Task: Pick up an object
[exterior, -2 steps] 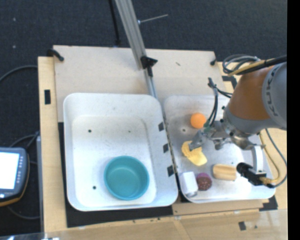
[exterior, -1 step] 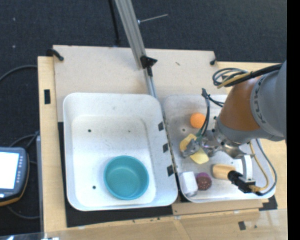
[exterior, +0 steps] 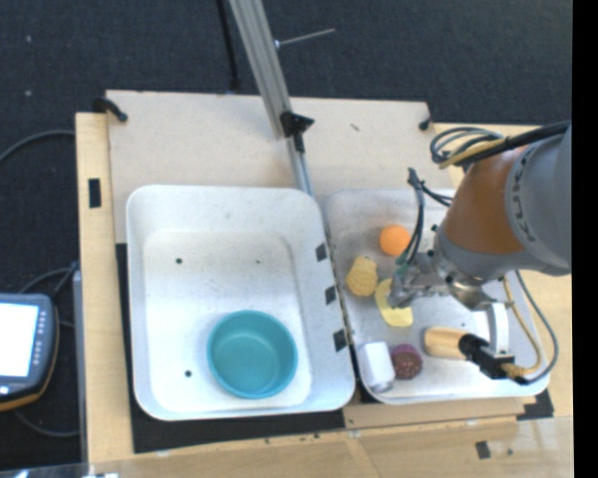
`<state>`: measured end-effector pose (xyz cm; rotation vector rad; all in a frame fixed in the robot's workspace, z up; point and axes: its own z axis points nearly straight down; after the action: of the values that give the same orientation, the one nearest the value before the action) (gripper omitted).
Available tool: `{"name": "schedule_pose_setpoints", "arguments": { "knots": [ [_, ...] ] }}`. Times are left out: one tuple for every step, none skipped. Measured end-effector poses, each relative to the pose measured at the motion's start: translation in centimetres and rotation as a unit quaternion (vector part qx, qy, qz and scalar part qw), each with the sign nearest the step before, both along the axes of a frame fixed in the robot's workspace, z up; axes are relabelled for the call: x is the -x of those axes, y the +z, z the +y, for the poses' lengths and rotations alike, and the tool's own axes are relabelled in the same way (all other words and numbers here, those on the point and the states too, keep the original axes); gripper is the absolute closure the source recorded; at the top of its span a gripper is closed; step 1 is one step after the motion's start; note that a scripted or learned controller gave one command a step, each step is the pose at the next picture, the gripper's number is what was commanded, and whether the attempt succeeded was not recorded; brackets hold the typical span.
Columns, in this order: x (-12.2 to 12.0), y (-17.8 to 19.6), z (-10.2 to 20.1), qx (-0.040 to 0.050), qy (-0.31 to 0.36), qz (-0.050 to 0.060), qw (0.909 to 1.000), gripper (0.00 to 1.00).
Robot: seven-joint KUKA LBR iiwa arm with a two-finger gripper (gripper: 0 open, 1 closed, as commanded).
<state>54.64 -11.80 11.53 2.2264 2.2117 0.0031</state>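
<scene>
**Desk:** Where's the hand?

**Me:** I have the hand [exterior: 407, 285] low in the right bin [exterior: 351, 217], about mid-bin. The arm [exterior: 498, 217] reaches in from the right. The hand sits over a pale piece [exterior: 397, 316], touching it or just above it; I can't tell which.

**Desk:** Wide or narrow?

**Me:** I can't tell; the view from above doesn't show it. I also can't say whether it grips the pale piece.

**Desk:** What else is in that bin?

**Me:** A yellow lump [exterior: 362, 276] lies just left of the hand, and an orange ball [exterior: 395, 239] is near it on the far side. Along the front wall I see a white piece [exterior: 378, 364] in the left corner, a dark ball [exterior: 407, 361] right beside it, and a tan peg [exterior: 442, 342] further right.

**Desk:** And the left bin?

**Me:** The left bin [exterior: 145, 217] has a teal bowl [exterior: 252, 355] in it, upright, toward the front. Both bins sit side by side on the worktop [exterior: 179, 137].
</scene>
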Motion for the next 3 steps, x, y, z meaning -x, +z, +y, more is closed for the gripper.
{"name": "schedule_pose_setpoints", "arguments": {
  "knots": [
    [-0.4,6.4,-0.3,0.0007,0.004,-0.002,1.0000,1.00],
    [0.1,11.2,-0.8,0.0007,0.005,-0.002,1.0000,1.00],
    [-0.3,15.6,-1.2,0.0007,0.005,-0.001,1.0000,1.00]
  ]
}}
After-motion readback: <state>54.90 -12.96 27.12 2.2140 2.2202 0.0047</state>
